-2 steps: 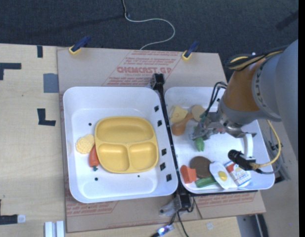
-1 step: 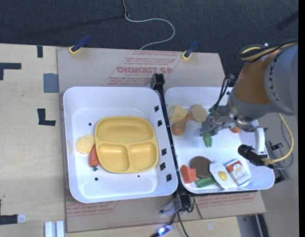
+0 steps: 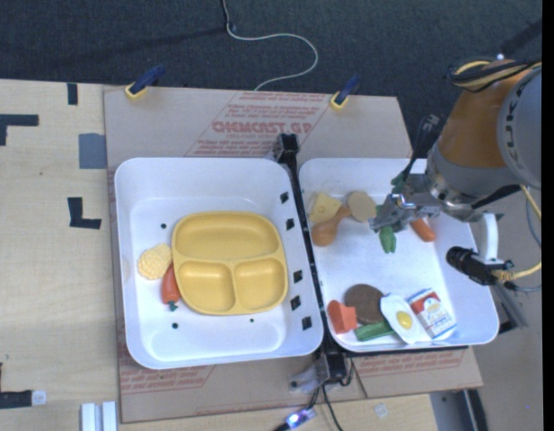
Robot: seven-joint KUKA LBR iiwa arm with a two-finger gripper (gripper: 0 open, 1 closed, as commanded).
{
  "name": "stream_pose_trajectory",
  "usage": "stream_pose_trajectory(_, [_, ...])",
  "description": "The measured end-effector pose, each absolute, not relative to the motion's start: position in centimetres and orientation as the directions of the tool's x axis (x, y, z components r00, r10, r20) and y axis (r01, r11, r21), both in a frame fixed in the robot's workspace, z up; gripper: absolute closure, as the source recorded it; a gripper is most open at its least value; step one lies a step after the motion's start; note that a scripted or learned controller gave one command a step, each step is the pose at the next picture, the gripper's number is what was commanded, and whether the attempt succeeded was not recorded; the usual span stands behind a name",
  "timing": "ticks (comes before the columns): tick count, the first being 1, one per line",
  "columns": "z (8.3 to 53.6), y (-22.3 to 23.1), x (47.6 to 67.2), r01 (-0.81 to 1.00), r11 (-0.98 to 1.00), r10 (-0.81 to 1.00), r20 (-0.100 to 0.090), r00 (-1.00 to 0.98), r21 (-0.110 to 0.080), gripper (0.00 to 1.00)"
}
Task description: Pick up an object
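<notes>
My gripper (image 3: 391,215) hangs over the upper middle of the right bin (image 3: 456,277), reaching in from the right. A small green toy vegetable (image 3: 387,239) sits directly under its tip, touching or nearly so. An orange carrot piece (image 3: 423,230) lies just to the right of it. A round tan piece (image 3: 361,206), a yellow cheese wedge (image 3: 325,207) and a brown-orange piece (image 3: 324,233) lie to the left of the gripper.
At the right bin's front lie a brown patty (image 3: 364,299), a red piece (image 3: 341,316), a green bean (image 3: 373,331), a fried egg (image 3: 401,318) and a red-and-white carton (image 3: 433,313). The left bin (image 3: 142,187) holds a yellow divided plate (image 3: 230,261), corn (image 3: 154,262) and a carrot (image 3: 170,285).
</notes>
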State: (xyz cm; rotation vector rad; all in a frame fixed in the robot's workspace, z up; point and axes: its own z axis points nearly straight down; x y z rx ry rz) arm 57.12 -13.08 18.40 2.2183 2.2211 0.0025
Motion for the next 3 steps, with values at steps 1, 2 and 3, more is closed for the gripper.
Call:
stream_pose_trajectory(1, [22.7,-13.0,57.2,1.0,0.002,1.0,0.0,-0.002,0.003,1.0])
stream_pose_trajectory(2, [23.4,-9.0,53.1,1.0,0.004,1.0,0.001,-0.004,-0.003,1.0])
stream_pose_trajectory(3, [23.4,-8.0,51.8,1.0,0.002,1.0,0.0,-0.002,-0.003,1.0])
